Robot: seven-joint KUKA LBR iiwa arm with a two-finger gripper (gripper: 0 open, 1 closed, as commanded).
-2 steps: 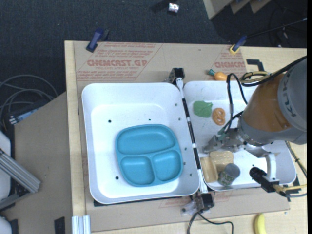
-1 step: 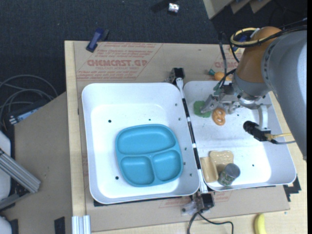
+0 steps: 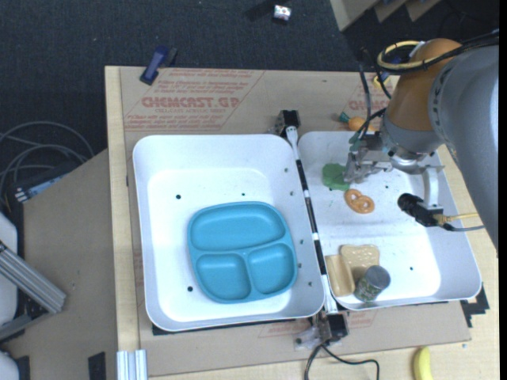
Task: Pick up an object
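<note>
— Hand [image 3: 354,167]?
— Just behind the pretzel [image 3: 360,203], a touch to its left, low over a green piece [image 3: 336,177].
— Open or closed?
— Cannot tell; too blurred to judge the grip, or whether holding anything.
— And the green piece?
— Flat on the floor of the right bin [image 3: 412,244], just left of the pretzel and slightly behind it, right at the hand's tip; touching or apart, cannot tell.
— In front of the pretzel?
— Toast [image 3: 358,257], near; then a grey can [image 3: 371,283], touching the toast's front edge, close to the bin's front wall.
— Far left of the pretzel?
— Left bin [image 3: 166,212], holding a blue tray [image 3: 238,248] with three compartments, well apart from the pretzel.
</note>
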